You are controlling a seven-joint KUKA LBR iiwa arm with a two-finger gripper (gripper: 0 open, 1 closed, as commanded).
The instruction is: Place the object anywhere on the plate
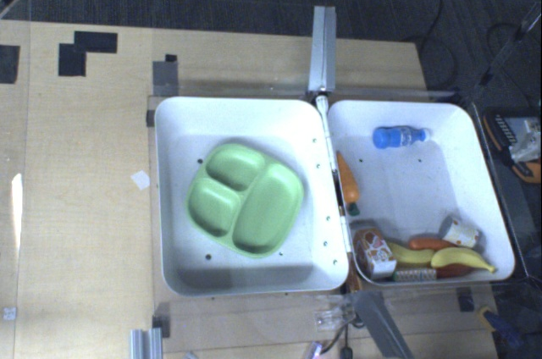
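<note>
Two white bins share the counter: left, a green divided plate waits bare; right, a blue bottle, carrot and banana lie unpicked. Grasping one seems next; the jaws' state cannot be told.

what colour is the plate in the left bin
Light green, a divided plate lying in the left bin; the camera view shows it plainly.
</note>
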